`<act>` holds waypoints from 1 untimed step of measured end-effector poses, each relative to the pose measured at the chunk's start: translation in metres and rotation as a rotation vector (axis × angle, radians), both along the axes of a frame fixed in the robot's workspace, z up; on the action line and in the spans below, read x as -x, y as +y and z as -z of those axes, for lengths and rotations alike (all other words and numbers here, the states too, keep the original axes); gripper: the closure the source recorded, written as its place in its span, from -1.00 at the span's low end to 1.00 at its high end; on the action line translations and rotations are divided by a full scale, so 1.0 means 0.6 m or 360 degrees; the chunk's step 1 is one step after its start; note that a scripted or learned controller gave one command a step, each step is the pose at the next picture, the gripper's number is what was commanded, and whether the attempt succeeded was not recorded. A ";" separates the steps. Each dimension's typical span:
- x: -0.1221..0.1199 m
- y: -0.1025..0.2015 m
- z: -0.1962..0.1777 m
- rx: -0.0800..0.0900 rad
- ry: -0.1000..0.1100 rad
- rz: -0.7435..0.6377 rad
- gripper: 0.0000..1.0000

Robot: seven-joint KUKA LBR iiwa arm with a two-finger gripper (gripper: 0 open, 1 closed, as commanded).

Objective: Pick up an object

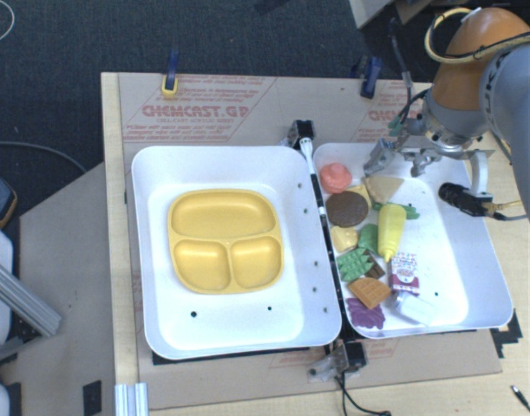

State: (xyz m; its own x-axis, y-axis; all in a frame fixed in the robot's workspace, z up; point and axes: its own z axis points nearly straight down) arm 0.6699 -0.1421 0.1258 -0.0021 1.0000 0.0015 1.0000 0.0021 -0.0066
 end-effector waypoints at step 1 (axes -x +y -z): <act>0.001 0.002 0.072 0.0002 -0.0003 0.0001 -1.00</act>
